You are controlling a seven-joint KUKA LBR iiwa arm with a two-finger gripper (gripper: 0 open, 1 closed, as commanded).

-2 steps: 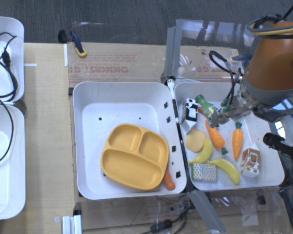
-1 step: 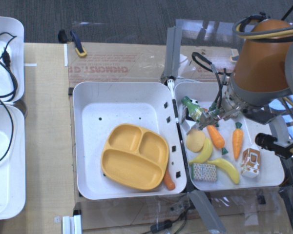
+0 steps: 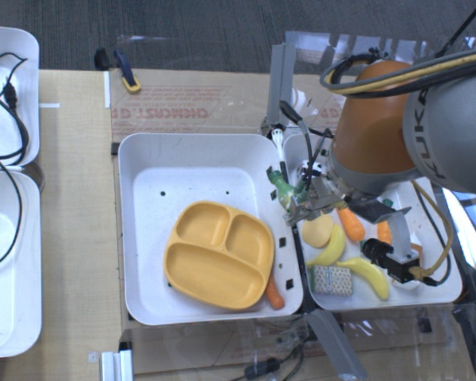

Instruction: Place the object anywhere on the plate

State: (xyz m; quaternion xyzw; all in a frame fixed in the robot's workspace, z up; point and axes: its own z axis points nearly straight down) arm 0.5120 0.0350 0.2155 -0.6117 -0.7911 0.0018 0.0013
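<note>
The gripper (image 3: 300,201) hangs at the divider between the 2 bins — finger state unclear — beside the yellow plate (image 3: 220,254).

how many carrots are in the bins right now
2 for sure: one carrot in the left bin beside the yellow plate, one carrot in the right bin under the arm, which may hide more.

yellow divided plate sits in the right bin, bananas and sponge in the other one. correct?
Not quite. The camera view shows the yellow divided plate in the left bin, not the right. The bananas and sponge lie in the other one, the right bin, under the arm.
</note>
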